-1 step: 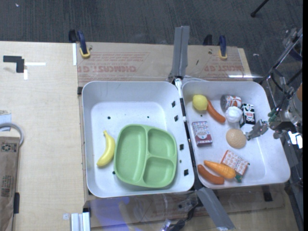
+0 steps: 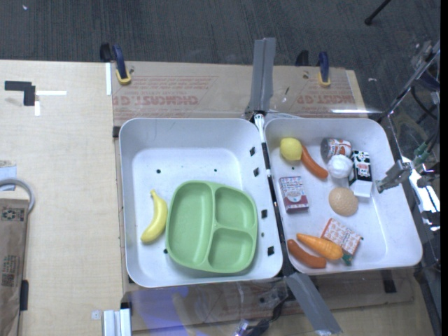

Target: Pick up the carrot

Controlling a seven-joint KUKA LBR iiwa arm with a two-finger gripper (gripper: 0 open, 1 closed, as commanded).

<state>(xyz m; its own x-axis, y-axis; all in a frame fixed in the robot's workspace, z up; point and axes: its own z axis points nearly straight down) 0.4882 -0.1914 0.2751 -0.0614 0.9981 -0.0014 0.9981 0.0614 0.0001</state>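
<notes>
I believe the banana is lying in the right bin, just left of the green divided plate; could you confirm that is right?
Not quite: in the camera view the banana lies in the left bin, just left of the green divided plate. The right bin holds the carrot.

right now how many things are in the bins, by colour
yellow: 2, banana, lemon
green: 1, tray
orange: 3, carrot, sausage, sausage
red: 2, box, packet
tan: 1, egg
white: 1, ball
mixed: 2, can, carton
total: 12
</notes>
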